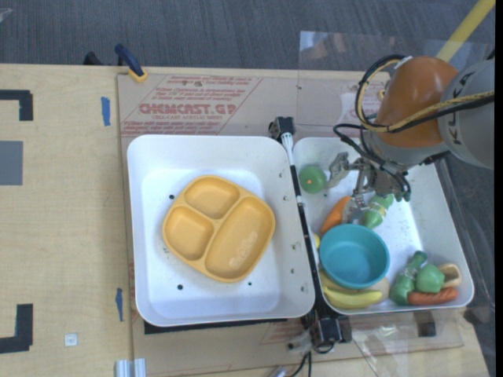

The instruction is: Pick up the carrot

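The arm reaches in from the right and hangs over the right bin (452,234), its orange band above the wrist bulking large over the bin's far corner. Below it the gripper (363,203) points down into the bin, just above the carrot (335,213) — an orange sliver lying tilted beside the rim of a blue bowl (354,256). The metal fingers look slightly apart, with nothing plainly between them, though cables and glare make that hard to judge; I cannot tell whether a tip touches the carrot. A small green ball (312,179) sits near the bin's far left wall, and a pale green piece (376,210) lies just right of the gripper. A banana (351,296) curls under the bowl's near edge, touching it. In the near right corner a cluster of green and red toy vegetables (425,283) lies together. The left bin (149,210) holds a yellow divided plate (219,228), three compartments, set at a slant near the middle.
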{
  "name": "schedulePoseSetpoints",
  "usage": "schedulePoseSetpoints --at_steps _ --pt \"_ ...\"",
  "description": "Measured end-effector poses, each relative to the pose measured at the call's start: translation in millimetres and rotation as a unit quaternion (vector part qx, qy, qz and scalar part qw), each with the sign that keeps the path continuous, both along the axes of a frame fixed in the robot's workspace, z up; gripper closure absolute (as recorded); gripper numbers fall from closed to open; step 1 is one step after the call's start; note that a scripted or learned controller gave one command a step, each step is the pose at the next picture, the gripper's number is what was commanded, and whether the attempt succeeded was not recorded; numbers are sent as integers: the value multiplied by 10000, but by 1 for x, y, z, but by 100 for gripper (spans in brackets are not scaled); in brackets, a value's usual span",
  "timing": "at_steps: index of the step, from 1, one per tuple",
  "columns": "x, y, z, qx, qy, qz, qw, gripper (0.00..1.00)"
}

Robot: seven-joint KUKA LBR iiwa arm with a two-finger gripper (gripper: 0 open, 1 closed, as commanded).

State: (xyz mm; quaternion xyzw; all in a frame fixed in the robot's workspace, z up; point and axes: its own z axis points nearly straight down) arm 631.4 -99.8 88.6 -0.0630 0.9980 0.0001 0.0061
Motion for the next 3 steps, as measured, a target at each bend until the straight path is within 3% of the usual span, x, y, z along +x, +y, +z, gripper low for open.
schedulePoseSetpoints --at_steps 1,2,3 --pt "-61 -22 1 12 4 -1996 9799 0" --pt "-42 -46 0 30 -17 -3498 9368 0" --pt "11 -15 138 47 -33 -4081 9129 0"
